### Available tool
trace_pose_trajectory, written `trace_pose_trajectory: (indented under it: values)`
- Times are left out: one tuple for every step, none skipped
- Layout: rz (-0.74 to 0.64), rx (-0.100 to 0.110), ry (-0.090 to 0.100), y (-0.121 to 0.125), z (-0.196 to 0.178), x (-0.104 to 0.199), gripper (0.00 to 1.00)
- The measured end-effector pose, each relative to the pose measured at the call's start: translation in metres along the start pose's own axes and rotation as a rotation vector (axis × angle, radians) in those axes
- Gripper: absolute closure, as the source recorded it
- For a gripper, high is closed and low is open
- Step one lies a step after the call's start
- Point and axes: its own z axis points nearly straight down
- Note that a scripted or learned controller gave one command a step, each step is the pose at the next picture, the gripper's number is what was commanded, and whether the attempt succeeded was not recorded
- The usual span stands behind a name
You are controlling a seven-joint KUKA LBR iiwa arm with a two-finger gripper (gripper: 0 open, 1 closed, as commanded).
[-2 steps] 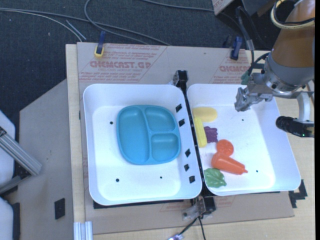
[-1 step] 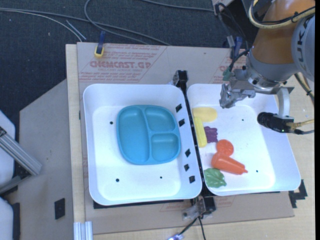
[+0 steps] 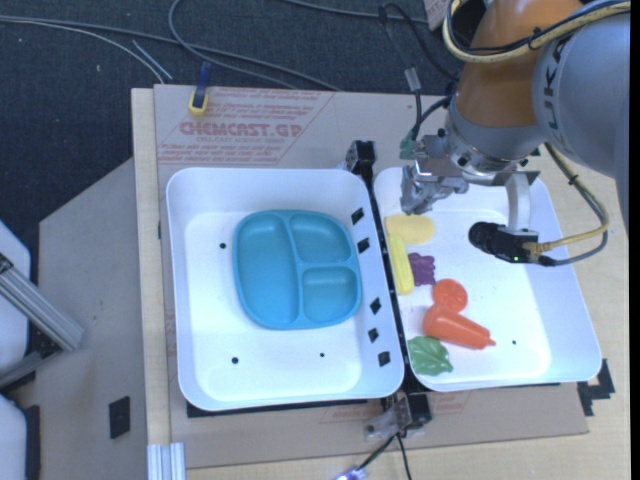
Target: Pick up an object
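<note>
My gripper hangs over the back left corner of the right bin, just above the top end of a yellow toy banana. Below the banana lie a purple bunch of grapes, a round orange-red fruit, an orange carrot and a green leafy piece, all along the bin's left side. I see nothing lifted off the bin floor.
The left bin holds a blue divided plate. A black divider with clips runs between the bins. A black unit with a yellow cable hangs from the arm over the right bin. Cables lie behind the bench.
</note>
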Motion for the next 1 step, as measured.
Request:
trace_pose_trajectory:
  values:
    - [0.0,-0.002,0.0,0.0207,-0.0029,0.0482,1.0]
